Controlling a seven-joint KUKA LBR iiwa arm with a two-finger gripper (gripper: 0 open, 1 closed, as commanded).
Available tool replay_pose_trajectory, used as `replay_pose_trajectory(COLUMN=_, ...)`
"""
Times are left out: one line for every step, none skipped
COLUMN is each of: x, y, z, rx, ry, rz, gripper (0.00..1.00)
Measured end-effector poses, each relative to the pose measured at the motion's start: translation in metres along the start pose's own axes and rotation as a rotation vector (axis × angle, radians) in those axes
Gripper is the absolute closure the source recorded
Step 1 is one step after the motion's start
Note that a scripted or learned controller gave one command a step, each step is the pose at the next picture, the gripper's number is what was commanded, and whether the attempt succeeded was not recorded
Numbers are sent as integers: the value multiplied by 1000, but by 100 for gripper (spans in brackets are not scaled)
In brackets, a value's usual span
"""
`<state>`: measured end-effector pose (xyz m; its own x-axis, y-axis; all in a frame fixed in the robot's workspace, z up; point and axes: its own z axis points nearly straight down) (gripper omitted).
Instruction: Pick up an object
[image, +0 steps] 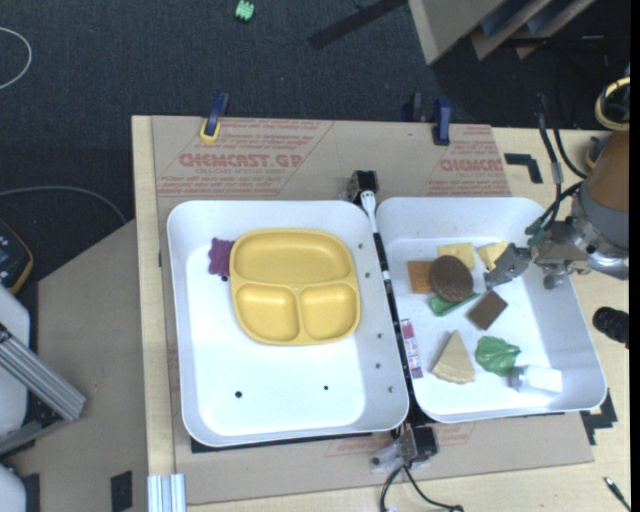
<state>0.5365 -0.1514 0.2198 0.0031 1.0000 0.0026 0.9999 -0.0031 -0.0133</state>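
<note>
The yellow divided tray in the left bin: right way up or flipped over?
Right way up. The yellow divided tray shows its three hollow compartments facing the camera, one wide above two smaller, and lies flat on the left bin floor.

Camera position: fixed above the bench (300, 140), mounted high and looking down at a slant.
Facing: toward the two white bins, the left bin (200, 400) and the right bin (580, 350), which lie side by side across the middle of the frame.
Nearness: far enough back to take in both bins whole, the brown board under them, and dark floor (100, 60) beyond the far edge.
Arm entry: the arm (610, 200) comes in from the right edge.
Frame edges: the bench's near corners are cut off at the bottom.
Shared coverage: a single view, both bins within it.
</note>
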Motion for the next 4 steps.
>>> replay_pose_trajectory(x=0, y=3, z=-7, rx=-13, ry=-2, rz=-3, gripper=0)
replay_pose_trajectory(x=5, y=0, z=37, rx=-7, ry=0, rz=-3, gripper=0)
replay_pose_trajectory(x=10, y=2, z=81, rx=-7, ry=0, rz=-3, gripper=0)
replay_pose_trajectory(x=10, y=1, z=135, rx=-5, ry=0, rz=-3, gripper=0)
